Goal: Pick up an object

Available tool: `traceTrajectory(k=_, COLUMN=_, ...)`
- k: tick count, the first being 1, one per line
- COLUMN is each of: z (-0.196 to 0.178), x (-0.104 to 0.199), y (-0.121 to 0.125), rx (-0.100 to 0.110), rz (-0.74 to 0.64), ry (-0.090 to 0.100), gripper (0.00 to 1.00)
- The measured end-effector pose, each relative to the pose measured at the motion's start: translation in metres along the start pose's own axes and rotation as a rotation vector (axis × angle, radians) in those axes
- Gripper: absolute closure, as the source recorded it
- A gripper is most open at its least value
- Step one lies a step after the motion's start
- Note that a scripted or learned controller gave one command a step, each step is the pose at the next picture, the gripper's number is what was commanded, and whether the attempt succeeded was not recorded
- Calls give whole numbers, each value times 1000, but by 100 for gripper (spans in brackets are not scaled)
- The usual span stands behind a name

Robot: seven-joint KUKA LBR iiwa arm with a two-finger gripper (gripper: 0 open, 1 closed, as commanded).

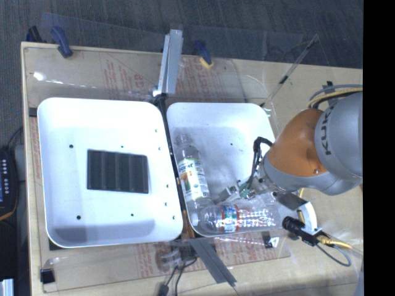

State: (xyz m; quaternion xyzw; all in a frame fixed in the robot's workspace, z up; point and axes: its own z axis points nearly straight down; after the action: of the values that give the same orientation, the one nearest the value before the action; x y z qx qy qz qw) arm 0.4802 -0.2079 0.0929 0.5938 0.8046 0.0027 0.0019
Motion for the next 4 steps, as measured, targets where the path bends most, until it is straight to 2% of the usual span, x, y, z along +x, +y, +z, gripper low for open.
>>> traceTrajectory(k=1, z=-10, x=0, y=1, rx=-1, rz=-6, ry=-2, gripper=100)
traceTrajectory(k=2, z=-10, x=0, y=1, rx=-1, rz=-6, ry=-2, gripper=0)
traceTrajectory(k=3, z=1, x=-11, y=27, rx=7, rz=182, ry=-1, gripper=0)
traceTrajectory(k=4, z=-45, x=-4, y=7, rx=6, rz=161, ry=-1, gripper=0)
